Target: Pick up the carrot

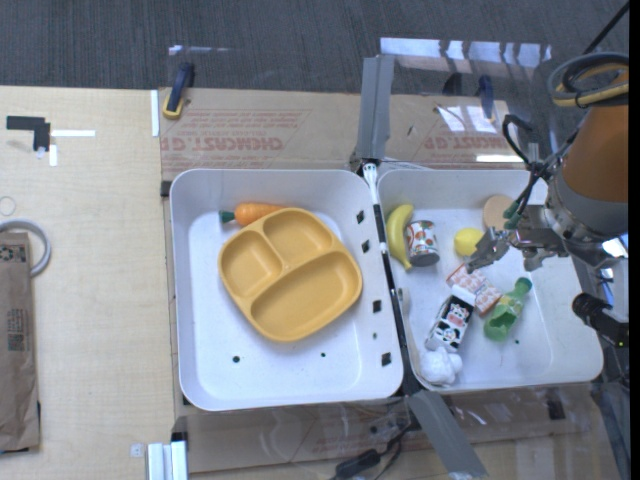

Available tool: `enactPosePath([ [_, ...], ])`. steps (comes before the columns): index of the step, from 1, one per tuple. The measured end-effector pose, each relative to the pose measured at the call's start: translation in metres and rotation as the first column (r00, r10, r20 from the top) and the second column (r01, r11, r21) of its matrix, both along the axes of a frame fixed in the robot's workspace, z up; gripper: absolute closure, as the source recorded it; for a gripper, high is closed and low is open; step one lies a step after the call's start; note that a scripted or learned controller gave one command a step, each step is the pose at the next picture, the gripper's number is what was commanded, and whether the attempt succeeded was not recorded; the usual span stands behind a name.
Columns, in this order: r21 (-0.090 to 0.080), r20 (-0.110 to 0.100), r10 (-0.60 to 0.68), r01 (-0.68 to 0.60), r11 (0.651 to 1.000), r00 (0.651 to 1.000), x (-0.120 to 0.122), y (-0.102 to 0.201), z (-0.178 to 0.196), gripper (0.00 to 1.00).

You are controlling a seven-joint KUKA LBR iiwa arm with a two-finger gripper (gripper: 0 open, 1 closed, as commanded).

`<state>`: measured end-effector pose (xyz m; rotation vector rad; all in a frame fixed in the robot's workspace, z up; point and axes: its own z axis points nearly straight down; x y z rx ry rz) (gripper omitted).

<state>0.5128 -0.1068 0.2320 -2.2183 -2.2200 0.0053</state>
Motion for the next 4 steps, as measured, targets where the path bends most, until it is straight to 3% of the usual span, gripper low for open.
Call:
enactPosePath([
  [1, 0.000, 0.001, -0.066, 0.066, 0.998, 0.998, 0.027, -0.030, -0.133, 0.00],
  [2, -0.001, 0.003, 0.049, -0.049, 0.999, 0.999, 0.110, -0.071, -0.141, 0.00],
  [3, 0.004, 0.001, 0.119, -0.119, 0.993, 0.993, 0.147, -0.101, -0.139, 0.00],
  [4, 0.000, 0.005, 0.117, -0.117, 0.993, 0.993, 0.062, -0.065, -0.140, 0.00],
])
